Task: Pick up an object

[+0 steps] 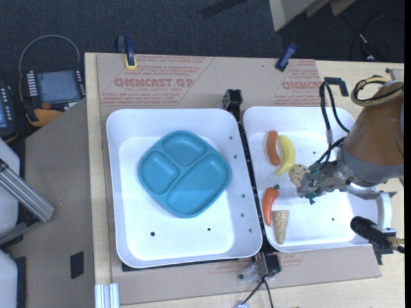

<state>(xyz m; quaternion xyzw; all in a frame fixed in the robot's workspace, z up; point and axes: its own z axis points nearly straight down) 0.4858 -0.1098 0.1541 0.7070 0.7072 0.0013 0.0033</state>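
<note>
From the camera view, the arm (376, 140) comes in from the right side over the right bin (321, 236), its claw (311, 183) hanging low over the middle of that bin. The claw's tip is a dark tangle of parts here, so whether it is apart or together I cannot tell, and nothing can be made out gripped in it.

Just to the left of the claw sits a small tan lumpy object (297, 172) (too small to name), close enough that it seems to touch the claw's edge, though contact is not certain. Further left and slightly up lies the yellow banana (286, 154), curved, with the reddish sausage (273, 147) touching its far side, farther from the claw. Left and below the claw is the orange carrot (269, 205), lying lengthwise near the bin's left wall with its green top pointing up. Just below the carrot, and below-left of the claw, is a pale beige cone-shaped piece (280, 225).

Well to the left of the claw, across the divider between the bins, the left bin (128, 236) holds a blue compartment plate (185, 172), lying flat near its middle (three sections visible).

Both bins rest on the tabletop (192, 79), a board with red printed lettering, clipped at its far edge by a yellow clamp (130, 59) and a blue clamp (286, 56), both well above the claw.
</note>
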